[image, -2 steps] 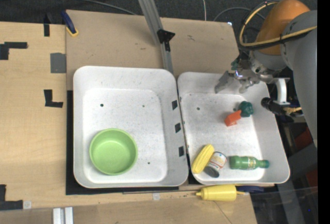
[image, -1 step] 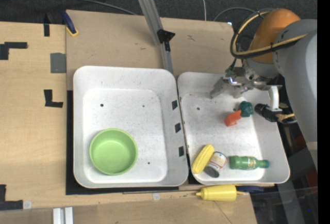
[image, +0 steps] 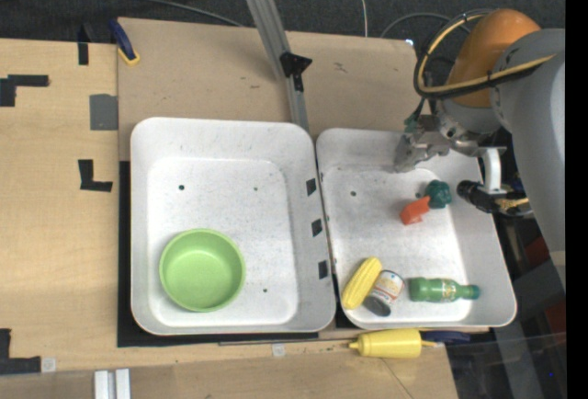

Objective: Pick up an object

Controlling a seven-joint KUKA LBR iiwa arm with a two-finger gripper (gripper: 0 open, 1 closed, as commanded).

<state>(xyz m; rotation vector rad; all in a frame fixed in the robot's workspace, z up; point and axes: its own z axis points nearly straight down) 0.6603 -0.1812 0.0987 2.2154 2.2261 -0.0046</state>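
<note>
The surface (image: 211, 66) carried two white bins side by side, and the arm (image: 514, 66) reached over the far right corner of the right bin (image: 367, 163). The left bin (image: 220, 167) lay well to the left of the pincer (image: 411, 149) and held a green bowl (image: 201, 269) in its near corner, far from the pincer. The pincer hung low over the right bin's far end with nothing between its parts; whether it stood open or closed could not be told.

Nearest to it, just in front and slightly right, lay a small teal thing (image: 439, 194) touching an orange-red thing (image: 414, 211). Further forward, near the bin's front wall, lay a green bottle (image: 441, 290), a yellow corn cob (image: 361, 283) and a small tin (image: 386, 289), the cob and tin touching. A yellow bottle (image: 390, 345) lay outside the bin on the surface.

The step in hand looked like choosing and approaching a target. The teal and orange pair seemed the natural choice, being closest; a good descent would centre on one piece alone, since a straddle of both might squeeze neither firmly. The green bottle, lying apart, would offer a cleaner grip across its narrow body.
</note>
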